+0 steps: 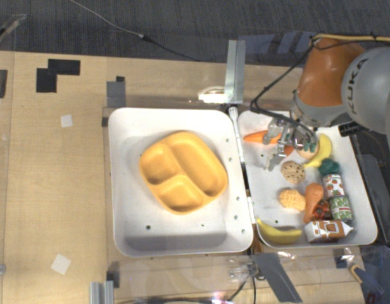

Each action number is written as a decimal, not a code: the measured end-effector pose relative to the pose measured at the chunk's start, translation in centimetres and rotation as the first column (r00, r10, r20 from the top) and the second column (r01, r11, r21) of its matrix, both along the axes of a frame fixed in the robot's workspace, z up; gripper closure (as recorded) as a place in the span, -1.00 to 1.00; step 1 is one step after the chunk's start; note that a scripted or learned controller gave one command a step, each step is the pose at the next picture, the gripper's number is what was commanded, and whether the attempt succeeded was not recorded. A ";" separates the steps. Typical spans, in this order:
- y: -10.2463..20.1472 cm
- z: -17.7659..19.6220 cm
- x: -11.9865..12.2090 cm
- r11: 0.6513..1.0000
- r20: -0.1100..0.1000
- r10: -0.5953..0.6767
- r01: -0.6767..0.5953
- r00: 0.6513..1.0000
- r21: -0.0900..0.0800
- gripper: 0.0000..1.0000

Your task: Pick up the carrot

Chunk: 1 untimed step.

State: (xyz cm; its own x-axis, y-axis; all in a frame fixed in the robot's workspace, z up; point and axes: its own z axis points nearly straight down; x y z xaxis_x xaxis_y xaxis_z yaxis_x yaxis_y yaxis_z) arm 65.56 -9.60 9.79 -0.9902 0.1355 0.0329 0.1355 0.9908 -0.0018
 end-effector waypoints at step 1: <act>-0.5 -0.2 0.6 0.999 0.000 -0.041 0.041 0.999 0.008 -1.00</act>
State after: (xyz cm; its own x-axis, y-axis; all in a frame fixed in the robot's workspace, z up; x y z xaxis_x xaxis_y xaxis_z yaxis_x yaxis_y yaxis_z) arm 66.15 -10.15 9.56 -0.9838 0.1759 0.0343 0.1762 0.9843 0.0062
